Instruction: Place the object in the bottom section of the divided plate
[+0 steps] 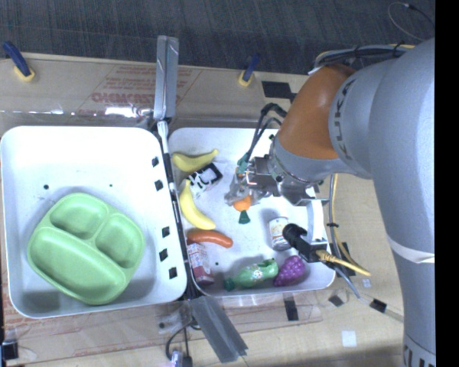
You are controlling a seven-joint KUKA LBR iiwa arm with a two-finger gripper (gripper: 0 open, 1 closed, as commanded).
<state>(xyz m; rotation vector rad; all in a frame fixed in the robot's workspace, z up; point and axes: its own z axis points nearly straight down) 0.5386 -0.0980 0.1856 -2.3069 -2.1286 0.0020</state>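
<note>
Camera view shows a green divided plate (86, 245) lying in the left bin (30, 159). Across the divider, the right bin (229, 140) holds two bananas (194, 207), a red sausage (209, 238), a green bottle (252, 274), purple grapes (291, 269) and a small can (278, 232). Over it the pincer (245, 193) hangs just above a small orange carrot (242, 204); whether it grips the carrot, I cannot tell.
</note>
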